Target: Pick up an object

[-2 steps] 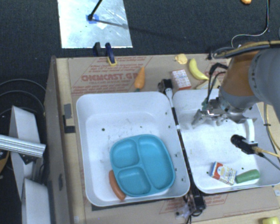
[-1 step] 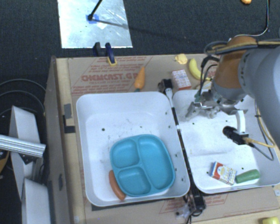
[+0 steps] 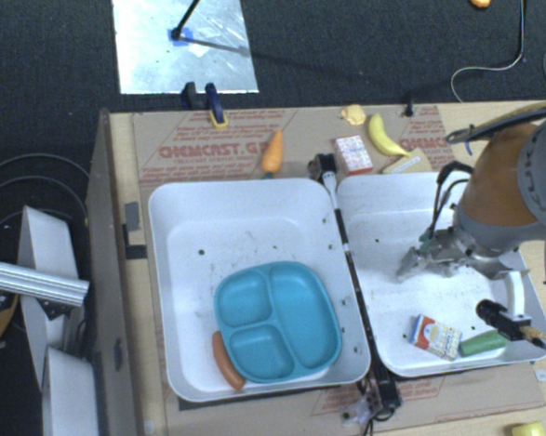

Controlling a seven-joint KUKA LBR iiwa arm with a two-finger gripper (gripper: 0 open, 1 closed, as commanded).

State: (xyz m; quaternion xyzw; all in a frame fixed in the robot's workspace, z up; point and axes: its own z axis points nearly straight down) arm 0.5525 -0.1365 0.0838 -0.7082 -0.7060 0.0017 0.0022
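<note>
Two white bins are sitting side by side on the bench. The left bin [image 3: 178,266] is carrying one blue divided plate [image 3: 276,321] near its front edge and one orange sausage [image 3: 227,360] touching the plate's front left corner. Behind the bins, on the bench's back edge, one carrot [image 3: 271,153], one small printed box [image 3: 353,154] and one banana [image 3: 385,137] are lying in a row. The right bin [image 3: 385,223] is holding one small red and white carton [image 3: 434,335] and one green marker-like piece [image 3: 483,342] just beside it, both by the front edge. The gripper [image 3: 414,263] is hanging over the middle of the right bin, grasping nothing, well apart from the carton; whether its claw is released or clenched is something one cannot tell.
</note>
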